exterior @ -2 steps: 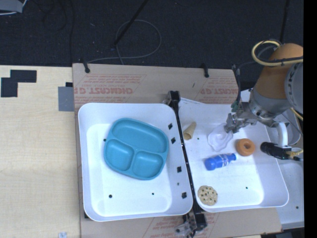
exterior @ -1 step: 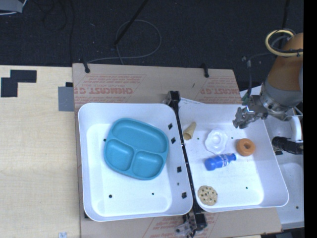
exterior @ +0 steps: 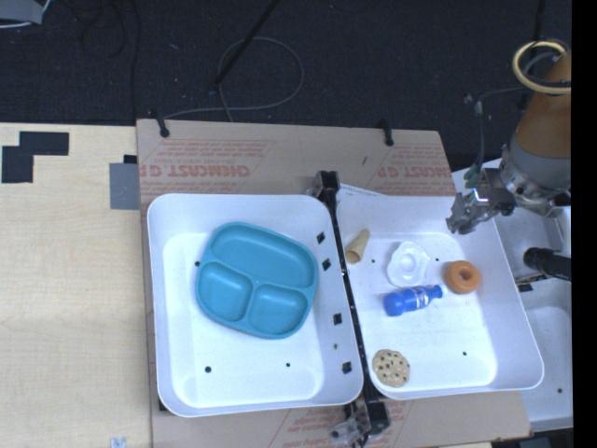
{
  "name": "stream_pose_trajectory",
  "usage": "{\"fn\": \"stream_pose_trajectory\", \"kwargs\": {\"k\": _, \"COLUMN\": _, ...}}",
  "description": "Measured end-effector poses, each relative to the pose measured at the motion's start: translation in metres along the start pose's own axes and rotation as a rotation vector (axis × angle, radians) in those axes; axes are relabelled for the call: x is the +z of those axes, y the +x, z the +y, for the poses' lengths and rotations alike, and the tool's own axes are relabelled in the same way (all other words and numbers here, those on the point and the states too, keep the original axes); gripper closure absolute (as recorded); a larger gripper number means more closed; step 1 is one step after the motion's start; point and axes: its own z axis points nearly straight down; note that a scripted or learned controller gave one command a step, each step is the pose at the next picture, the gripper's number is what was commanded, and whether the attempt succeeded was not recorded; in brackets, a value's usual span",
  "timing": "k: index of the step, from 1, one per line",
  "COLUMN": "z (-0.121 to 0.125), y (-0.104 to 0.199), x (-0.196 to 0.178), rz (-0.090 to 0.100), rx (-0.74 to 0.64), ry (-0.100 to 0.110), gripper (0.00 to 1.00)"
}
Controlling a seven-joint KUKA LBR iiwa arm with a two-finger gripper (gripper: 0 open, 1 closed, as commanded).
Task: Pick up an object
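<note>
Gripper [exterior: 464, 215] hung over the right white bin's [exterior: 518, 353] far-right corner; finger state unclear.
Nearest, the small brown ring-shaped toy doughnut [exterior: 462, 276] looked light, rigid; best pinched across its rim.

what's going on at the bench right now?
The arm's gripper sits at the top right corner of the right bin, with nothing visibly held. In that bin lie a doughnut, a blue bottle, a white cup-like item, a cone and a cookie. The left bin holds a blue divided plate. No pick has been made yet.
</note>
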Motion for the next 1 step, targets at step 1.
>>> {"fn": "stream_pose_trajectory", "kwargs": {"k": 1, "z": -0.0190, "y": 0.0500, "x": -0.0108, "rz": 0.003, "rx": -0.004, "ry": 0.005, "gripper": 1.00}}
